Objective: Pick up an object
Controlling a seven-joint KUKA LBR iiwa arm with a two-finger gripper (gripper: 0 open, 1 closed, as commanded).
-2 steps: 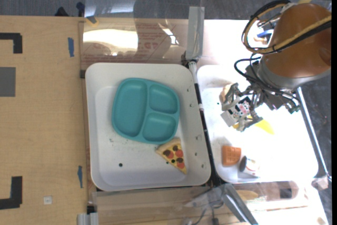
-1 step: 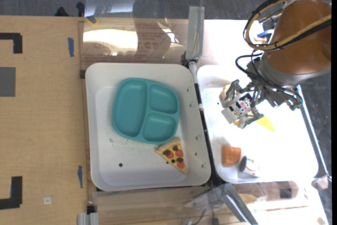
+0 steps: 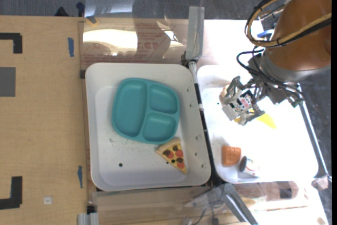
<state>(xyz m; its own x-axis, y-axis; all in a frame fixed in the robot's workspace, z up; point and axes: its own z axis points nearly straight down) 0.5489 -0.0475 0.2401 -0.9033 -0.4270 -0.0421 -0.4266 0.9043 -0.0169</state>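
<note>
My gripper (image 3: 239,105) hangs over the middle of the right bin (image 3: 295,166), under the orange-banded wrist. Just right of it lies a yellow piece (image 3: 267,121) on the bin floor, partly hidden by the gripper. An orange block (image 3: 230,155) rests near the bin's front left, with a small grey and white object (image 3: 246,165) beside it. In the left bin (image 3: 100,113) sits a teal divided plate (image 3: 146,109), and a toy pizza slice (image 3: 173,154) lies at its front right corner.
A central divider (image 3: 200,113) separates the two bins. A clear plastic wall (image 3: 137,34) stands behind the left bin. Brown cardboard (image 3: 37,113) covers the bench to the left. Cables (image 3: 263,13) loop around the wrist.
</note>
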